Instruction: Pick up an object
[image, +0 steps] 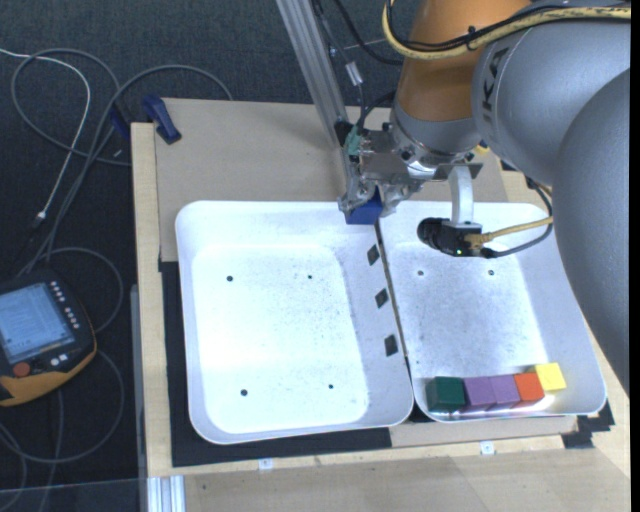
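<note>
My gripper (366, 200) hangs over the back rim where the two bins meet. A small blue block (362, 211) sits between its fingers, so it is shut on it, just above the back right corner of the left bin (200, 240). In the right bin (560, 300), a row of blocks lies along the front wall: green (447, 392), purple (487, 389), orange (527, 384) and yellow (551, 377). The grey arm with its orange band (450, 40) fills the upper right.
A black sensor with a cable (448, 236) hangs over the back of the right bin. A slanted metal post (315, 70) rises behind the gripper. A blue clamp (160, 118) sits on the bench's back left corner, and a teach pendant (35, 330) lies on the floor at left.
</note>
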